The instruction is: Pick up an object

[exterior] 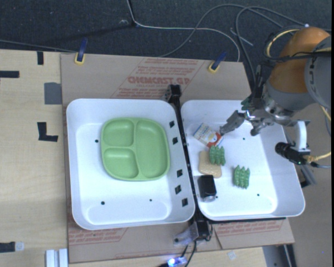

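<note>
The right bin [267, 204] holds several small objects. A white and blue packet [201, 132] lies near its left wall, with a small red piece [214, 142] just below it. A green bumpy block [216, 156] rests against a tan block [209, 165]. A black object [207, 186] lies toward the front left, and a second green bumpy block [241, 177] sits alone in the middle. My gripper [243, 127] hovers over the back of this bin, right of the packet. It is open, with nothing between its fingers.
The left bin [80, 149] holds a green divided plate [136, 149]. A black divider [181, 149] runs between the bins. Cables trail across the dark surface behind the bench. The arm's body [295, 77] hangs over the right bin's back right corner.
</note>
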Robot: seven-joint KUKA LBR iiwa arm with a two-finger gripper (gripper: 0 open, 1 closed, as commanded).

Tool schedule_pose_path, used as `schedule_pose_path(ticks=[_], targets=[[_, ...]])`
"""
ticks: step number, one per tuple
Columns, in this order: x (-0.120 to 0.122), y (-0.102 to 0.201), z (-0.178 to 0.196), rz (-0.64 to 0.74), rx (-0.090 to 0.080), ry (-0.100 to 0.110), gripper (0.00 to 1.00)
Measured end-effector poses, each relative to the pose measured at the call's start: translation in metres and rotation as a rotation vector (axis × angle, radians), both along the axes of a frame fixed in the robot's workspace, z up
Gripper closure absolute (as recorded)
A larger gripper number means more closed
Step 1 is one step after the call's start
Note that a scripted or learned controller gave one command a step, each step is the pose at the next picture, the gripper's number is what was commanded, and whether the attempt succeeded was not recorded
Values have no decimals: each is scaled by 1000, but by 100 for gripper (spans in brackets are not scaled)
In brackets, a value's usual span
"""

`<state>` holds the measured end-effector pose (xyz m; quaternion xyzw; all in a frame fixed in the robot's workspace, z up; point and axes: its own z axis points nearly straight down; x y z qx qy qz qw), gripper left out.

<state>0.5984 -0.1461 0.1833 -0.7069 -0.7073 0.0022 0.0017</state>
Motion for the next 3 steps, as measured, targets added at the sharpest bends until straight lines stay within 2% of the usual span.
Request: schedule_pose_path(ticks=[2, 3], targets=[[-1, 5, -98, 1, -1, -3, 0], [-1, 6, -85, 2, 0, -4, 100]])
